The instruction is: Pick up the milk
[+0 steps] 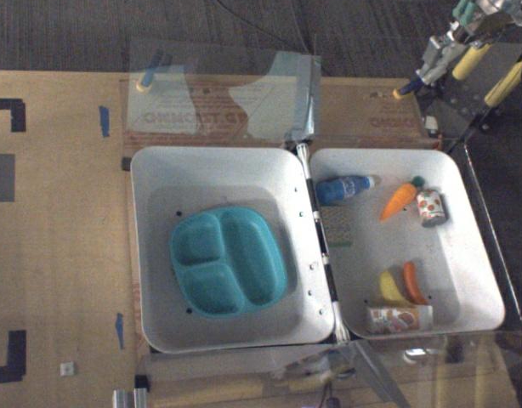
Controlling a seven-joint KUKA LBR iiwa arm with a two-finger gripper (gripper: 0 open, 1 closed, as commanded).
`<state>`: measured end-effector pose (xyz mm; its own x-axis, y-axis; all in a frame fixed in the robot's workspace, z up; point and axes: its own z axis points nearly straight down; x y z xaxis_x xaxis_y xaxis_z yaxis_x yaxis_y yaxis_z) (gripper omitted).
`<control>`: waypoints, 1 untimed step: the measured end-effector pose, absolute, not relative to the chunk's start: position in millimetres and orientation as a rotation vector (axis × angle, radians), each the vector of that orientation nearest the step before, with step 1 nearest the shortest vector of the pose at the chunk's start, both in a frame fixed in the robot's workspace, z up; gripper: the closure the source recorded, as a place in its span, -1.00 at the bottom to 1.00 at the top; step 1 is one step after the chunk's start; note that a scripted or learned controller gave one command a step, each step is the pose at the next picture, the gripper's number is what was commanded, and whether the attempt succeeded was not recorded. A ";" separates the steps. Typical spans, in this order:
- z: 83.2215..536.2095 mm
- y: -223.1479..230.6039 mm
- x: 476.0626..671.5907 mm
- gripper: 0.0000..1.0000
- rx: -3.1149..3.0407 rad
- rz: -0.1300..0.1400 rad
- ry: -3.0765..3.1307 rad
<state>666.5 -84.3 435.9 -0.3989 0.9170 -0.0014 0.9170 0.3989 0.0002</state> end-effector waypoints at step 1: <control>448.8 -84.3 667.4 1.00 1.716 0.003 2.621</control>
